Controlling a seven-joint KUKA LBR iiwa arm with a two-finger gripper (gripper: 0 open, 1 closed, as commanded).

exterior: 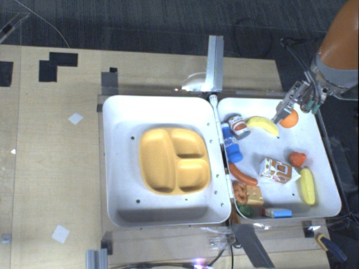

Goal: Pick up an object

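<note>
the arm (341, 43) is fat and round, with a big orange part at the top corner. under the orange there is a grey ring, a bit shiny. below the ring sits the gripper (289, 108), small and made of grey metal bits with dark gaps between them. it has thin silver fingers (282, 112). near the orange band the grey part looks smooth. a tiny green spot shows on the gripper.
</note>
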